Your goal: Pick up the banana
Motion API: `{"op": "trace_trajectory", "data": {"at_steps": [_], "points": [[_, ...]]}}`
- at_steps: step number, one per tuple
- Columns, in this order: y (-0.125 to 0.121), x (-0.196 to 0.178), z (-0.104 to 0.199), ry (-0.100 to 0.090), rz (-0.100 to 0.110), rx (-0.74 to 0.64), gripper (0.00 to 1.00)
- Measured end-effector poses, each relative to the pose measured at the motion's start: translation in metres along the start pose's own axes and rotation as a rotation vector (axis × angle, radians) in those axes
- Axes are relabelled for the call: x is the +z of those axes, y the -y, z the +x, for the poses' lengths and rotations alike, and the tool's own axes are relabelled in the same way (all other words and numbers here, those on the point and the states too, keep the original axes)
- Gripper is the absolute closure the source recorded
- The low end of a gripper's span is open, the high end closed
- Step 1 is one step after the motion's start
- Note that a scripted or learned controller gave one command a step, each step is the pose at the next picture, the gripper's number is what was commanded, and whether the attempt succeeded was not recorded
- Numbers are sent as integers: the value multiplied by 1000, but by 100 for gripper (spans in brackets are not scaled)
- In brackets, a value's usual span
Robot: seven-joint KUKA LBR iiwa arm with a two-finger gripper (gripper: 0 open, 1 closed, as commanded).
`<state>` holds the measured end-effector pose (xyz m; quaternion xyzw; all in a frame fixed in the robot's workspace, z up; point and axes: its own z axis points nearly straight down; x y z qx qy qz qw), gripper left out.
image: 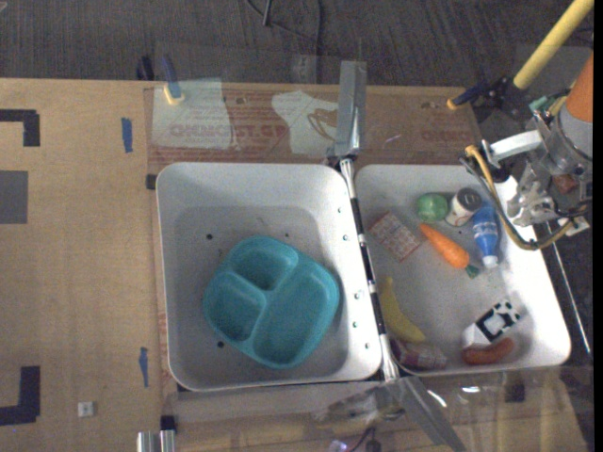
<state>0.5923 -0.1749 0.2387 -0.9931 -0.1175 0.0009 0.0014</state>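
Both bins [184, 196] are white. The left one holds a teal divided plate [272, 300]. In the right bin lie a yellow banana [399, 316], an orange carrot [448, 247], a green ball [432, 205], a blue bottle [485, 235] and a black-and-white patterned block [497, 319]. The bench [75, 281] is tan with black marks and blue tape strips.

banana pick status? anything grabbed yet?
Done: nothing visible. The banana lies on the floor of the right bin, against its left wall, next to a brownish item at the front edge. In hand: nothing seen; the gripper sits over the bin's far right side, near the blue bottle, well away from the banana. Left: move across, descend, grasp, lift.
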Motion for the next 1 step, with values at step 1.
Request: {"op": "trace_trajectory", "data": {"at_steps": [1], "points": [[-57, 31, 38, -1, -4, -69, 100]]}}
